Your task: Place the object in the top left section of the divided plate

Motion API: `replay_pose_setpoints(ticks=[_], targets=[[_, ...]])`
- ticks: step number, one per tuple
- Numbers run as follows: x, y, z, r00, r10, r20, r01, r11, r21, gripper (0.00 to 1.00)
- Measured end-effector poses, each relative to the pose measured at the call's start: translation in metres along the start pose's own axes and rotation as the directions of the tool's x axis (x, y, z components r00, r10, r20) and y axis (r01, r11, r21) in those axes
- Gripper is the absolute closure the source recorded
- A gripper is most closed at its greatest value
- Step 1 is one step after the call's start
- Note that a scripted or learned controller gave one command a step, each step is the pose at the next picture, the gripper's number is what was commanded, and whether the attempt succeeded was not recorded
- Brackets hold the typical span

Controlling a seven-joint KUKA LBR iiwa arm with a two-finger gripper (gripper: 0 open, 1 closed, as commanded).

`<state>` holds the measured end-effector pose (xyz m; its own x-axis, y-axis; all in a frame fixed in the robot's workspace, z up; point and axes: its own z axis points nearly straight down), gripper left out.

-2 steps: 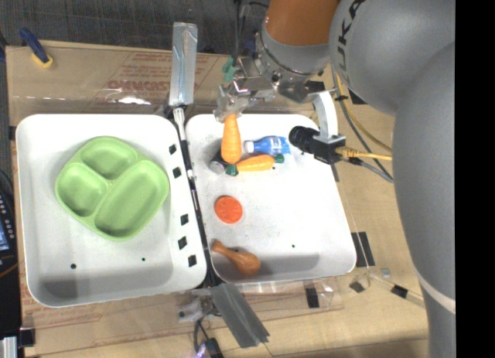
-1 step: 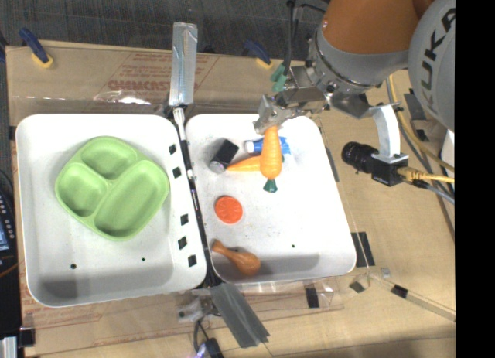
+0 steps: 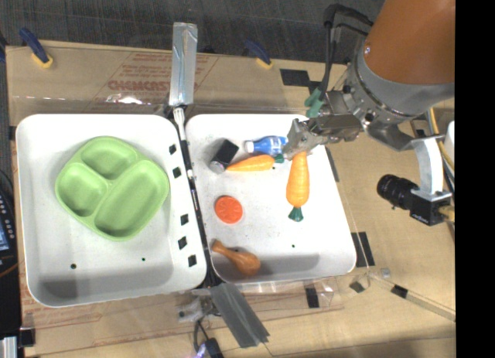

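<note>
1. A brown cardboard bench (image 3: 402, 271) holds two white bins side by side, with a dark floor behind it.
2. The big grey and orange arm (image 3: 410, 32) comes in from the right.
3. The claw (image 3: 298, 140) hangs over the back part of the right bin (image 3: 325, 252). I cannot tell if it is wide or narrow, and I cannot see anything held in it.
4. A carrot (image 3: 298, 182) lies right under the claw, pointing down toward the front, with its green end away from the claw.
5. A second carrot (image 3: 250, 165) lies just to the left of the claw, on its side.
6. A little blue bottle (image 3: 267, 145) sits beside the claw, on its left, touching that second carrot.
7. A black block (image 3: 224, 151) is farther left.
8. An orange round slice (image 3: 228, 209) and a brown chicken leg (image 3: 236, 257) lie nearer the front, well apart from the claw.
9. The green divided plate (image 3: 112, 186) sits far left of the claw, in the left bin (image 3: 46, 271).
</note>
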<state>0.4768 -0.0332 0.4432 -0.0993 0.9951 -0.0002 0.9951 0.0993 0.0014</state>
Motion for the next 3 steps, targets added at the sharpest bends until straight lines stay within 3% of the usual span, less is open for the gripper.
replay_pose_setpoints(ticks=[1, 2, 3], targets=[[0.069, 0.02, 0.001, 0.965, -0.263, 0.0, 0.263, 0.965, 0.0, 1.0], [0.071, 0.018, 0.213, 0.984, -0.176, -0.001, 0.176, 0.984, 0.008, 1.0], [0.011, 0.002, 0.136, 0.935, -0.355, 0.001, 0.355, 0.935, 0.001, 1.0]])
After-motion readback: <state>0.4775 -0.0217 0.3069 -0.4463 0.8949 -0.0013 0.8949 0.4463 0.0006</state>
